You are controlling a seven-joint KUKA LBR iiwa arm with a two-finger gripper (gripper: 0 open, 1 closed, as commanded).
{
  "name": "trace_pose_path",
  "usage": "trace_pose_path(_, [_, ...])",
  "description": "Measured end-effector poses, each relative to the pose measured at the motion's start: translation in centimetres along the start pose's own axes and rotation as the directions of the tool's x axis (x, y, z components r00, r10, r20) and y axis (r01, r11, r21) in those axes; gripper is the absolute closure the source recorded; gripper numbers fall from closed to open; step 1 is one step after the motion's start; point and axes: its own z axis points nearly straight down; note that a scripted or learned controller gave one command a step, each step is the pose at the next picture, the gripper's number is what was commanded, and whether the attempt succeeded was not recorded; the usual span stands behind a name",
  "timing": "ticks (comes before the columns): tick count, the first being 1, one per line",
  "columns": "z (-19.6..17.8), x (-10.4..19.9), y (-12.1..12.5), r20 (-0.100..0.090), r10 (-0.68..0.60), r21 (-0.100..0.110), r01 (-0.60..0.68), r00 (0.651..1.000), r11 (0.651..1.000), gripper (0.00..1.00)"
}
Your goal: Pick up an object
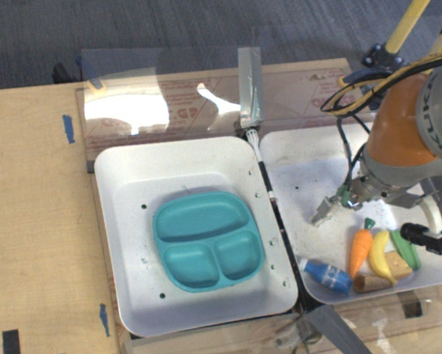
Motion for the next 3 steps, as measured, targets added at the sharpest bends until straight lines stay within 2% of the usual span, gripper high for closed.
trace_pose_path(1, [-0.1, 1.9, -5.5, -0.002, -0.112, 0.001, 0.112, 0.994, 0.994, 0.0])
trace_pose_path(2, [-0.1, 2.7, -3.9, 0.002, -0.14, 0.001, 0.14, 0.99, 0.99, 0.0])
trace_pose_path(3, [-0.1, 2.4, -3.7, 0.001, -0.297, -0.001, 0.297, 0.955, 0.955, 0.0])
